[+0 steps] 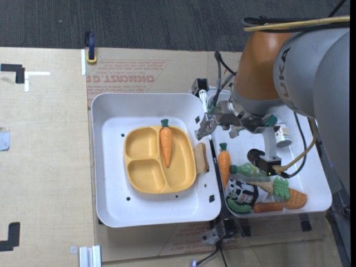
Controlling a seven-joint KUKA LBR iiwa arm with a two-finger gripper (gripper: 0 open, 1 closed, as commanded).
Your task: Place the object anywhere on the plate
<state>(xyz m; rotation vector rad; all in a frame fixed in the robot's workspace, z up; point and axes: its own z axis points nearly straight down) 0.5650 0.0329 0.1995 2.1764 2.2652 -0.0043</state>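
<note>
**Toy carrot on divided plate, gripper withdrawn to the bin divide**

Because the toy carrot [166,143] already lies on the yellow divided plate [139,174], the placement appears complete. The carrot sits to the gripper's left in the camera view, resting along the ridge between the plate's compartments. Its long axis runs nearly straight up and down the view, green top toward the far edge, tapered tip toward the near edge.

Handling, as a judgement: the carrot looks like a light, rigid plastic toy with a smooth skin that could slip. Grasp it across the thick upper half, with the fingers closing at right angles to the long axis.

The gripper [204,125] hangs above the rims where the left bin [105,204] meets the right bin [320,199]. Whether its fingers are spread or closed cannot be determined. Nothing is visible between them.

Just below the gripper, a second toy carrot [223,166] lies in the right bin, beside a tan block [201,158] touching the plate's edge. Further toys [261,191] are piled beyond.
</note>
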